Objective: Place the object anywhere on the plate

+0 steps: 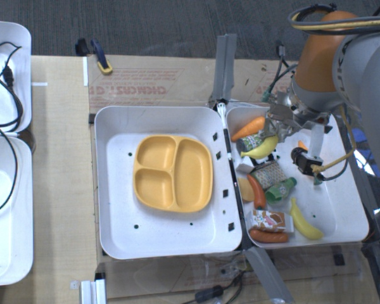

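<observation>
Gripper [280, 130] over right bin's top-left corner – claw state: can't tell. Curved yellow plastic banana [261, 148] beneath – light, stiff, slick; grab mid-body. Yellow three-section plate [174, 173] unloaded.

We see our grey arm [367, 62] entering from the right, its orange band [320, 59] sitting just above and behind the wrist. The wrist points steeply downward, and the end effector [275, 132] hangs low beneath it, toward the left. Cables loop around the band and trail off to the end effector's right.
</observation>
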`<state>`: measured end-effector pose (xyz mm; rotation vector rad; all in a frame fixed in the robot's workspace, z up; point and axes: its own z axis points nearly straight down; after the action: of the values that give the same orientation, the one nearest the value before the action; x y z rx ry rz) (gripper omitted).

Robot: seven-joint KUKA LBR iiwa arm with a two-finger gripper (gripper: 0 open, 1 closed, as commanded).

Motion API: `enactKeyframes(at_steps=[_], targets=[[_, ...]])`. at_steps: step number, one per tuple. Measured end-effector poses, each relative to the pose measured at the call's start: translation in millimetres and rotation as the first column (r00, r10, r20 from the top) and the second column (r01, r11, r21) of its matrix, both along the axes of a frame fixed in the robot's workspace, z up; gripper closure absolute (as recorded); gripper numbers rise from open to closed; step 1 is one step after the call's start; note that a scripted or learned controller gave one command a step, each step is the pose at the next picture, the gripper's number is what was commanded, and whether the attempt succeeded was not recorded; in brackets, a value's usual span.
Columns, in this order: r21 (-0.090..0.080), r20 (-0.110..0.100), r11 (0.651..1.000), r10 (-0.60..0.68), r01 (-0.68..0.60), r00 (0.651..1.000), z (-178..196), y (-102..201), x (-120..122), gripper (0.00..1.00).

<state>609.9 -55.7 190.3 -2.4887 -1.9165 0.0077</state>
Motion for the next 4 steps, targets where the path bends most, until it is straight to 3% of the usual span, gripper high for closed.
enactKeyframes(at_steps=[1,2,3,4], targets=[[0.002,0.000,0.992,0.124,-0.124,0.992,3.6,76.0,-9.1,1.00],[0.000,0.003,0.988,0.156,-0.156,0.988,75.9,60.3,43.0,1.00],[0.001,0.001,0.974,0.228,-0.228,0.974,56.5,110.7,-14.0,1.00],[0.000,0.001,0.996,0.091,-0.091,0.996,140.2,116.6,-13.9,1.00]])
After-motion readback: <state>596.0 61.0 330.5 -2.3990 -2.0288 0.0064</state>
